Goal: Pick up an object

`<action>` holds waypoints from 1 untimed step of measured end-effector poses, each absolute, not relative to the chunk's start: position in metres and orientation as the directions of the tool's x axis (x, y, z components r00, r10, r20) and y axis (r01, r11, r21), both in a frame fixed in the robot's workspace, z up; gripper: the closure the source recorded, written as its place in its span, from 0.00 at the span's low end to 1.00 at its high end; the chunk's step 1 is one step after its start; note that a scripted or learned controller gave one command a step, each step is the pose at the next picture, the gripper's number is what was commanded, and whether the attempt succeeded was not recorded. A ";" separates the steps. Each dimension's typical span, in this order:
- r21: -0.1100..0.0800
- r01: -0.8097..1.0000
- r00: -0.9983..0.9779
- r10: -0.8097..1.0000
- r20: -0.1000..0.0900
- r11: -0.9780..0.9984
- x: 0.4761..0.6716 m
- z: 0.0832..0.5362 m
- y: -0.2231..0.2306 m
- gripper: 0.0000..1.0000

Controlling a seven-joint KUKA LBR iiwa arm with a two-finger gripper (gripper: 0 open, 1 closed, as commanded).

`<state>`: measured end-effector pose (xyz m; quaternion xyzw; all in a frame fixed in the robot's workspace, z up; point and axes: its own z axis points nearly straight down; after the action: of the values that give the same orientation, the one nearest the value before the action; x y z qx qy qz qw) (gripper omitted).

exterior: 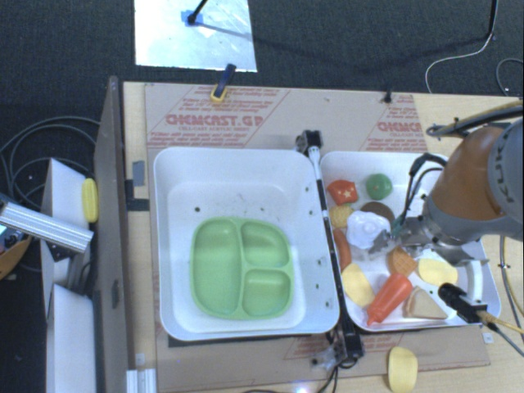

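Note:
The right bin (483, 289) holds several toy foods. Among them are a red piece (342, 191), a green ball (377, 186), a brown piece (377, 212), a white crumpled object (363, 229), an orange carrot (389, 296), a yellow lump (356, 285) and a tan wedge (424, 304). My gripper (390, 238) reaches in from the right, low over the middle of this bin. It sits right beside the white object and above a round orange piece (401, 261). The wrist hides its tips.
The left bin (237, 166) holds a green divided plate (242, 267). A yellow object (401, 368) lies on the bench in front of the right bin. The arm's orange band (467, 170) and cables hang over the right bin's far side.

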<state>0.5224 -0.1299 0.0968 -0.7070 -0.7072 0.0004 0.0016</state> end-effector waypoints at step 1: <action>0.002 1.000 -0.004 1.000 0.000 0.004 0.533 0.084 -0.128 0.00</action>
<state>0.5334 -0.1281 0.0840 -0.7057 -0.7085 -0.0006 -0.0006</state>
